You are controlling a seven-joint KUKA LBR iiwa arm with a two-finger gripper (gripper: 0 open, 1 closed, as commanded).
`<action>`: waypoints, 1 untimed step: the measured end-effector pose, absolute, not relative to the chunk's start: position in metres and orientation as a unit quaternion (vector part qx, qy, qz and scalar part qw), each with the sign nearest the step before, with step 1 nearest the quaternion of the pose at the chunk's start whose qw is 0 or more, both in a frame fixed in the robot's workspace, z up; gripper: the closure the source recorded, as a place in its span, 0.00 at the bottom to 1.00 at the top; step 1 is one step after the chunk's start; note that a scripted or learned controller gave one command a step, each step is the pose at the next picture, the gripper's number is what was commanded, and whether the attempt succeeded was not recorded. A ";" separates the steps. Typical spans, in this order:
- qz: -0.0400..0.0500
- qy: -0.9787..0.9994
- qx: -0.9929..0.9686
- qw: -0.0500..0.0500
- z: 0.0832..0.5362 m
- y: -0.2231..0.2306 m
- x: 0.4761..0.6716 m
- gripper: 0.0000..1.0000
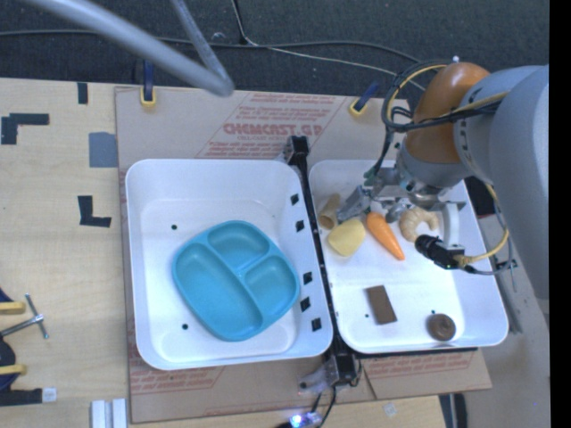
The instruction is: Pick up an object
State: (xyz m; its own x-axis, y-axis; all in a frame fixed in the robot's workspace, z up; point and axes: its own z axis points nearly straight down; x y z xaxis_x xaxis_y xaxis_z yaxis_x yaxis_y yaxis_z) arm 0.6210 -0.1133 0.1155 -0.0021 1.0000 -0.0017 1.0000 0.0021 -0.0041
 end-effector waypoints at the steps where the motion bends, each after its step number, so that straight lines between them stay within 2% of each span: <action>1: 0.001 -0.708 -0.706 0.000 0.130 -0.113 0.622 1.00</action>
